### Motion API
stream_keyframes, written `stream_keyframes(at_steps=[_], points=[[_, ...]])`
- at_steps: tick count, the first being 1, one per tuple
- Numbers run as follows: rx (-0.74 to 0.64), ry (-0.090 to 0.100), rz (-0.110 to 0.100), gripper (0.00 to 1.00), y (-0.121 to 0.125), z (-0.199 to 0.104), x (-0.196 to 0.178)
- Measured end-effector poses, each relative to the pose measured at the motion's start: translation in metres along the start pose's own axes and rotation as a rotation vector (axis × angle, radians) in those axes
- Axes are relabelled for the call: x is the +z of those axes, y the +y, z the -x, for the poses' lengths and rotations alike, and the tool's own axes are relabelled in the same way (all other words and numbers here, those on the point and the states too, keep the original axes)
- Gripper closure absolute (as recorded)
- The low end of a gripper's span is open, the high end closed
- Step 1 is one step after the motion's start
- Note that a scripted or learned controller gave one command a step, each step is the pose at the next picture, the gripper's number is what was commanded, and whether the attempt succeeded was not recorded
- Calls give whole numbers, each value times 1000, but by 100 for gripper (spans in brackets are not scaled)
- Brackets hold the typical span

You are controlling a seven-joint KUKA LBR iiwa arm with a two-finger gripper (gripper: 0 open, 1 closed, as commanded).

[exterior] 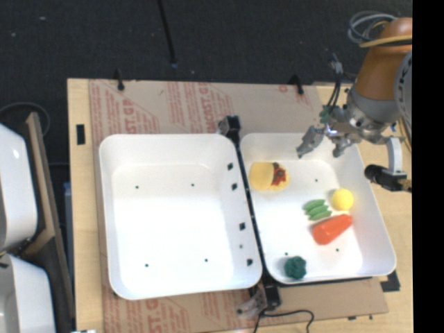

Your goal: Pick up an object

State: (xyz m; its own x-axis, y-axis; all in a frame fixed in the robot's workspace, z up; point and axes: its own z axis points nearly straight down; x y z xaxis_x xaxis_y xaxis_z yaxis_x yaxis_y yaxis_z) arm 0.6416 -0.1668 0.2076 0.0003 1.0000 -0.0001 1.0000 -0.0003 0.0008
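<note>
The bench [139, 109] lies under me, brown board with red print, and on it sit two shallow white bins side by side. The left bin [173, 214] is the bigger patch of white in the camera view; the right bin [368, 255] carries all the small things. My arm [381, 75] comes in from the right, grey with the orange band above the wrist, and hangs over the far right corner of the right bin.

My claw [323, 143] stands wide, its two fingers splayed apart above the bin's back rim, with nothing between them.

Below it, near the divider, lies a yellow round piece with a red patch [268, 175], the nearest thing to my fingers yet apart from them. Further toward the front lies an orange carrot [331, 229], tilted, with a green pea pod [316, 209] touching its upper side and a small yellow lemon [342, 200] just beside the pod. A dark green lump [295, 267] sits alone near the front rim.
</note>
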Motion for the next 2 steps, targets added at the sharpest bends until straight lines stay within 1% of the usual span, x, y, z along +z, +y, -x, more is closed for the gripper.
stream_keyframes(at_steps=[1,2], points=[[-3,1,-6,0,42,-44,112],[1,0,0,0,11,-46,106]])
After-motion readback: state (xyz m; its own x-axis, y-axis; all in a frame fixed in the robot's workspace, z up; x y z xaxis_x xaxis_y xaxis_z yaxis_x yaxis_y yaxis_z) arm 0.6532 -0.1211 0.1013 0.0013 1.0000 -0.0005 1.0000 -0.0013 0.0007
